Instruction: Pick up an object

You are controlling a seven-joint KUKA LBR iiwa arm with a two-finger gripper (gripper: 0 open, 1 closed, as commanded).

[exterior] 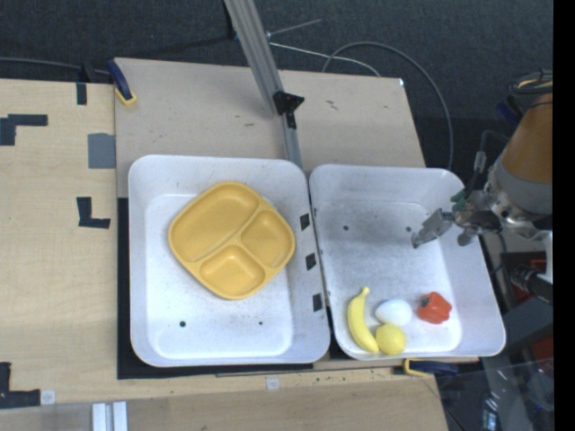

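Two white bins, a plate in one, toy food in the other

The left bin [144, 241] holds a yellow divided plate [232, 239]. In the right bin [377, 182], near its front rim, lie a banana [360, 321], a white egg [393, 312], a lemon [390, 338] and a red pepper [434, 308]. The gripper [440, 227] hangs above them, holding nothing; its finger spread cannot be told.

No readable text, labels, brands or numbers anywhere. Black tape marks on the light wooden bench top [54, 241] at 9 o'clock form angular shapes, not letters. The two shallow white plastic bins [144, 330] carry no print.
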